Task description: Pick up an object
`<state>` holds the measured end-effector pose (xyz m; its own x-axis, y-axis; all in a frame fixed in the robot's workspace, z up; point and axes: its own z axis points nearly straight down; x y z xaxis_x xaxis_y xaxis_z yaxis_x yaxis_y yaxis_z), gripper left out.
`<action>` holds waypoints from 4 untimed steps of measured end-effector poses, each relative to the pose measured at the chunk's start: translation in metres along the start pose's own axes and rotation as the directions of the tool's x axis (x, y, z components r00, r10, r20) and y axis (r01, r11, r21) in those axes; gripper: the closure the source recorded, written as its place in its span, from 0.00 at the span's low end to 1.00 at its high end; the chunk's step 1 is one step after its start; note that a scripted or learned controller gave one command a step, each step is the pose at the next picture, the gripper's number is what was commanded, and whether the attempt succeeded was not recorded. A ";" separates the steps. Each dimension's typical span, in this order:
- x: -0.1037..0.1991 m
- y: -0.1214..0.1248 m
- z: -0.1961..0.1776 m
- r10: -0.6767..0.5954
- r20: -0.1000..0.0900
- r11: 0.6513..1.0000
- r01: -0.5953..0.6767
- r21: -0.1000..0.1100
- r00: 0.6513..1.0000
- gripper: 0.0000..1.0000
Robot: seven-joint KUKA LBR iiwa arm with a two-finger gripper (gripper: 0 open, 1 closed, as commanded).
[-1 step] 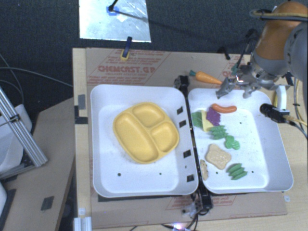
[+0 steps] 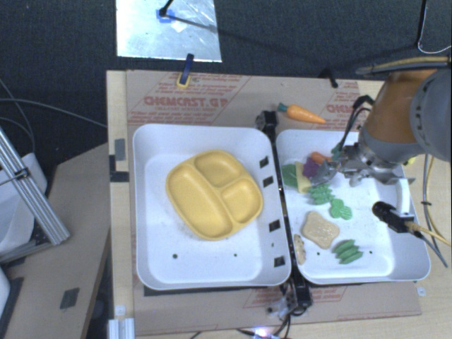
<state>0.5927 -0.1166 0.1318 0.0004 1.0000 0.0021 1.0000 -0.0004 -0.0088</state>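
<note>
The right bin [image 2: 413, 260] holds several toy foods. A purple piece [image 2: 311, 168] lies beside a green and yellow piece [image 2: 291, 176] near the bin's top left. Two green leafy pieces [image 2: 321, 193] [image 2: 341, 209] lie in the middle, with a tan bread slice [image 2: 320, 229] and a green pea pod [image 2: 347, 251] below them. My gripper [image 2: 336, 162] hangs low over the bin's upper middle, just right of the purple piece and a small orange bit [image 2: 319, 158]. Nothing is visibly held.
The left bin [image 2: 145, 217] carries a yellow divided plate [image 2: 213, 193]. An orange carrot [image 2: 302, 114] lies on the board behind the right bin. A small brown piece [image 2: 299, 248] rests against the right bin's left wall. The arm covers the right bin's upper right.
</note>
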 end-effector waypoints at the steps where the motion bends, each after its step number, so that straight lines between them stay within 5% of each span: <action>1: -0.017 0.052 0.046 -0.004 0.004 1.000 0.004 -0.016 1.000 0.00; 2: -0.047 0.078 -0.007 -0.002 0.006 1.000 0.002 -0.018 1.000 0.00; 3: 0.003 0.008 0.027 -0.003 -0.002 1.000 0.003 -0.002 1.000 0.00; 4: -0.009 0.057 0.046 -0.005 0.004 1.000 0.006 -0.016 1.000 0.00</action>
<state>0.6496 -0.1259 0.0856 -0.0051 1.0000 -0.0015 1.0000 0.0051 0.0071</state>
